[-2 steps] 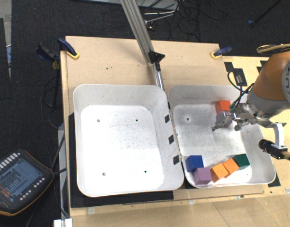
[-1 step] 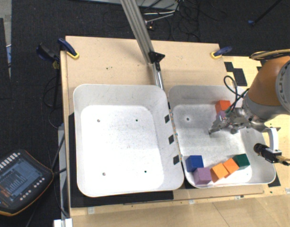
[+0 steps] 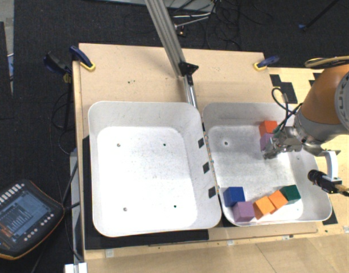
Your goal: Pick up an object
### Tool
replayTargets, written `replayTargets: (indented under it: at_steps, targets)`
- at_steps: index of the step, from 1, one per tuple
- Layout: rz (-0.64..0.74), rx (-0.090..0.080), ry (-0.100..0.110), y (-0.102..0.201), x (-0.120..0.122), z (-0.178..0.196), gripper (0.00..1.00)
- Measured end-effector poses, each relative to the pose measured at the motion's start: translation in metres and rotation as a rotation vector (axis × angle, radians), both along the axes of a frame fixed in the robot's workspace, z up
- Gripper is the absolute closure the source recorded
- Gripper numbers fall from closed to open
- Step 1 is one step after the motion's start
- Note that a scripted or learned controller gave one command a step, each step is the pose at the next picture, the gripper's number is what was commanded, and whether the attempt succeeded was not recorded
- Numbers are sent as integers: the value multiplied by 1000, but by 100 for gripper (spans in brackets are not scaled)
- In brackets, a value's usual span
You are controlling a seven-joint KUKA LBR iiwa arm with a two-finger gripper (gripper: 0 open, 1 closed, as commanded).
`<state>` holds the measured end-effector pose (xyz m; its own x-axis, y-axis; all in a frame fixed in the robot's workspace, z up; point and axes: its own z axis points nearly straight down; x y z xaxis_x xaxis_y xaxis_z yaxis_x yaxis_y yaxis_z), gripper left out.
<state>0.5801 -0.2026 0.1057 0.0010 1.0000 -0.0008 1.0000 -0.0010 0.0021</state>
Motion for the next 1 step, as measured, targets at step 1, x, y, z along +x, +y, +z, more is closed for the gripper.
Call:
replayTargets:
  at_steps: [1]
  targets:
    - [0, -2, -4, -2, -8, 55, 100]
